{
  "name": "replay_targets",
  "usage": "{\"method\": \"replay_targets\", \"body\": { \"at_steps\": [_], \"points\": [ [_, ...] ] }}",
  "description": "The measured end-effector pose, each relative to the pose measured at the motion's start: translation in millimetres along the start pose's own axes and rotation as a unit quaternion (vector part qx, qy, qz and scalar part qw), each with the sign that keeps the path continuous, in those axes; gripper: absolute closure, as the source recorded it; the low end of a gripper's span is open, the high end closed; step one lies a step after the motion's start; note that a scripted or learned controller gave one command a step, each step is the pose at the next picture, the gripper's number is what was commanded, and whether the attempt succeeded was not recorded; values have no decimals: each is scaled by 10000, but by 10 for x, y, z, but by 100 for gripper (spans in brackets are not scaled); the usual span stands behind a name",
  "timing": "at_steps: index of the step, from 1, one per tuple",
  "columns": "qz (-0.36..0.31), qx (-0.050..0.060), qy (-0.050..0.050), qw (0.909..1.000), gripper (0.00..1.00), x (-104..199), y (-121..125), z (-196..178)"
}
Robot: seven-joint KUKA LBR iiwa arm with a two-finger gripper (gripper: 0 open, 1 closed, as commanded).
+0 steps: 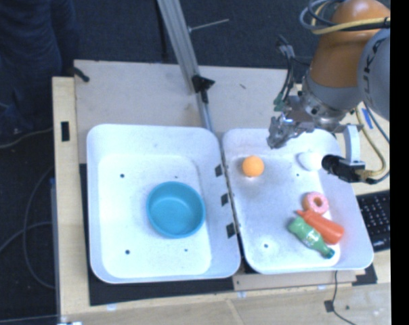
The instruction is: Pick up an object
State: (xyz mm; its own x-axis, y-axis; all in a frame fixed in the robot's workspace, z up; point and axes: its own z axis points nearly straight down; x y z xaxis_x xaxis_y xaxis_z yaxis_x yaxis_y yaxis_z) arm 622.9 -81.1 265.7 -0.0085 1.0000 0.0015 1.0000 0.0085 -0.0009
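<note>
From above, we see the gripper (277, 138) over the right bin's (259, 256) far edge — its fingers look pinched together on nothing, though blur leaves us unsure. The orange ball (252, 166) lies just beside it; a pink ring (316, 202), carrot (322, 226) and green bottle (310, 236) cluster well apart. A blue bowl (175, 209) sits in the left bin (110, 147).

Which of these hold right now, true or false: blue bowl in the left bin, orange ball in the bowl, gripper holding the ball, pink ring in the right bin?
1. The blue bowl sits in the left bin. True.
2. The orange ball lies in the bowl. False: it lies in the right bin.
3. The gripper holds the ball. False: the ball lies apart from it.
4. The pink ring lies in the right bin. True.
</note>
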Motion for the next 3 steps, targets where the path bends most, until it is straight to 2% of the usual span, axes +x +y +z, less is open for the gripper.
{"method": "replay_targets", "body": {
  "at_steps": [2, 3],
  "points": [
    [-3, 37, 3, 10000, 100, 1220, -53, 153],
    [-1, 27, -1, 10000, 100, 1682, -223, 157]
  ]
}}
